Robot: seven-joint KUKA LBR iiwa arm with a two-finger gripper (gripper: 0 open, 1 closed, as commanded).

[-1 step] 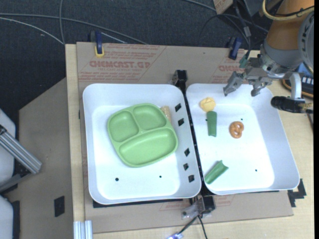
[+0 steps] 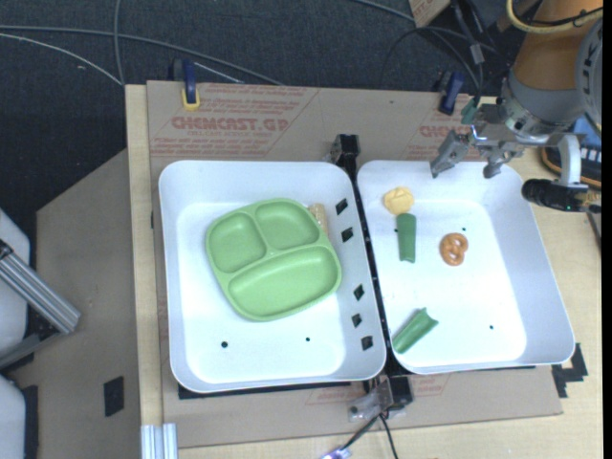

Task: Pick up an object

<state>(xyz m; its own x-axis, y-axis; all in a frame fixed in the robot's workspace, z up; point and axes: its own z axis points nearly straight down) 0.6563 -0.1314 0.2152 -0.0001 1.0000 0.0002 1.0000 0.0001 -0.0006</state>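
**Fingers apart above the right bin's far rim**

We see the gripper (image 2: 469, 159) hanging over the far edge of the right bin (image 2: 535, 256), its fingers spread and empty. Taking the pretzel (image 2: 453, 249) as landmark: a green pod (image 2: 407, 237) lies just left of it, a yellow piece (image 2: 399, 199) beyond that, another green piece (image 2: 414, 330) nearer us. We should descend squarely over one isolated item, probably the pretzel, straddling it before closing.

I note four loose items in the right bin (image 2: 535, 256): a yellow lump (image 2: 398, 200) near the back, a green stick (image 2: 407, 237) just below it, an orange pretzel-shaped piece (image 2: 453, 249) alongside, a green wedge (image 2: 414, 330) near the front.
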